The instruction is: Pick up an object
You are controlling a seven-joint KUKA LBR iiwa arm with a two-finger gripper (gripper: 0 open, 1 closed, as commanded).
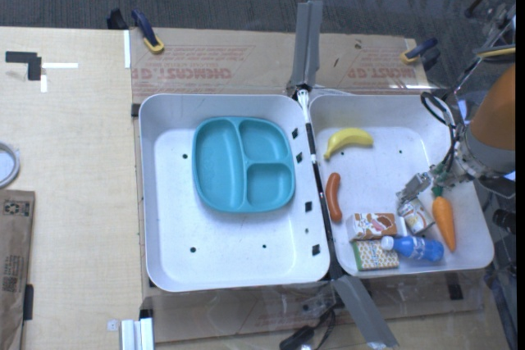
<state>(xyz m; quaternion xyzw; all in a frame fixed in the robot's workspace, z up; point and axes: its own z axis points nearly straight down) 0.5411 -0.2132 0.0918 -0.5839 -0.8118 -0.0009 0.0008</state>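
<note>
Lying nearest in the right bin point(373, 112) are a green carton point(376, 256) and a blue bottle point(415, 248) with a white cap, with a brown carton point(373, 225) just behind them. An orange carrot point(444, 222) rests by the right wall, and the gripper point(420, 191) sits low just left of its top, above a small pale item; whether the fingers are open or closed I cannot tell. Farther left lies a red sausage point(334, 197), and beyond it a yellow banana point(348, 141). The left bin point(164, 176) holds a teal divided plate point(244, 164) on the counter point(66, 143).
</note>
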